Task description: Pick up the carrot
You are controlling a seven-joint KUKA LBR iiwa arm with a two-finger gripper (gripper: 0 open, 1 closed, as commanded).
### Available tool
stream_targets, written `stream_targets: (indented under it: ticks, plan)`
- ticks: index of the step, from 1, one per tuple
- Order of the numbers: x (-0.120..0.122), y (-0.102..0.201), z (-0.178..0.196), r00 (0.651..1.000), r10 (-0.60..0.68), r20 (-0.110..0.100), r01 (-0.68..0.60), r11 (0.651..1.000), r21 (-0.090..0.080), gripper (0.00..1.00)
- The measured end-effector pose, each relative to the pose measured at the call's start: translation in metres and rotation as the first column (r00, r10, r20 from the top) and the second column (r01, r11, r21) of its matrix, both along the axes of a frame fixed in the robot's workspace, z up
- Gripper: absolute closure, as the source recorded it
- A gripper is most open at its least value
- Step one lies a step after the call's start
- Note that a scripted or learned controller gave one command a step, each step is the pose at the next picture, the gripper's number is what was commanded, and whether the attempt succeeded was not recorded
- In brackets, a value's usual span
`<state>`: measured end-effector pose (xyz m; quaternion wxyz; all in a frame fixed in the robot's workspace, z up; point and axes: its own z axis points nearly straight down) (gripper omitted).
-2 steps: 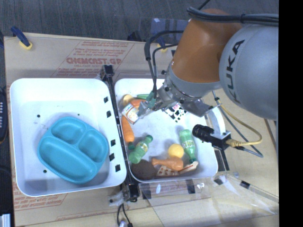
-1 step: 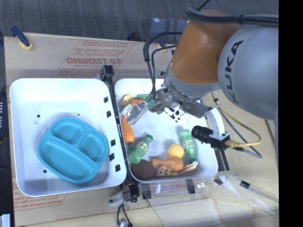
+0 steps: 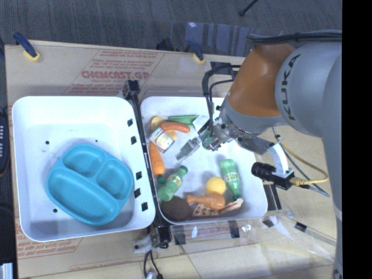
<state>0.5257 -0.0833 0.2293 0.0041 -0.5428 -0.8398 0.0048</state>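
Against the left wall of the right bin (image 3: 256, 106), the carrot (image 3: 156, 159) lay lengthwise, an orange taper with its side close to the wall. From my remote seat I saw the gripper (image 3: 192, 148) hanging above the middle of that bin, nothing between its fingers, and I could not tell from the slanted view how they were set. It sat just right of the carrot, apart from it. A small packet (image 3: 162, 139) rested at the carrot's upper end, and 1 green bottle (image 3: 172, 183) lay near its lower end. I judged the carrot to be a light, stiff plastic toy with a smooth, slippery skin. I judged the best hold to be across its thicker middle, though the wall left little room for the far finger.
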Motion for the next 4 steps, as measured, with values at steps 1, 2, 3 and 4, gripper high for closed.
stream_targets:
  ticks: [1, 2, 3, 4]
  plan:
    - [-0.016, -0.083, -0.138, 0.997, 0.083, 0.008, -0.083, 0.997, 0.003, 0.00]
    - [-0.049, -0.056, -0.138, 0.914, 0.405, 0.005, -0.405, 0.914, 0.009, 0.00]
    - [-0.048, -0.056, -0.129, 0.911, 0.413, 0.003, -0.413, 0.911, 0.010, 1.00]
    - [-0.048, -0.009, -0.095, 0.928, 0.373, 0.012, -0.373, 0.928, 0.004, 1.00]
